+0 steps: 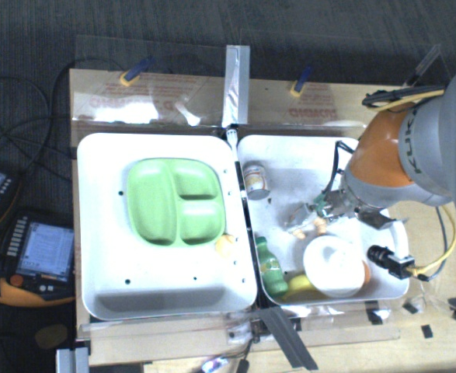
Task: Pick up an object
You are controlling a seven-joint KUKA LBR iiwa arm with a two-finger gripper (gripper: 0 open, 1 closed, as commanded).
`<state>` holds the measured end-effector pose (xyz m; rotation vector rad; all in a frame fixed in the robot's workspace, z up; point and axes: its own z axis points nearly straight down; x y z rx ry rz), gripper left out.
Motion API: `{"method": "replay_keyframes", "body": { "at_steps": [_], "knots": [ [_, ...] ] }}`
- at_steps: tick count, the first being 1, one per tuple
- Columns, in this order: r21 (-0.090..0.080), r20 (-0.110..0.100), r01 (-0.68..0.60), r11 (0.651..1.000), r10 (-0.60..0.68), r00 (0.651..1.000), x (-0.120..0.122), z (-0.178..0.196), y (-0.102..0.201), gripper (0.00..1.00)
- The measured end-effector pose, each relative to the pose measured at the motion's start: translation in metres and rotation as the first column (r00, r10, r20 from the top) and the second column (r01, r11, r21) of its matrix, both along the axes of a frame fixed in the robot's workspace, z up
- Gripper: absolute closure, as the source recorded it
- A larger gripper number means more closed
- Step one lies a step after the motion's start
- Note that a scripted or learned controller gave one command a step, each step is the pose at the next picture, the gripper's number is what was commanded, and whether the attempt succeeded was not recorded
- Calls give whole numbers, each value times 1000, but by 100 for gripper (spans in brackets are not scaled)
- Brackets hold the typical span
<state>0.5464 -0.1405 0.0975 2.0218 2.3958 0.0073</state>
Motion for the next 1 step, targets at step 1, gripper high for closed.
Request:
{"method": "replay_keyframes", "body": {
  "at_steps": [1],
  "knots": [
    [-2,-12,-12,1000,12,1000,10,113,47,100]
  ]
}}
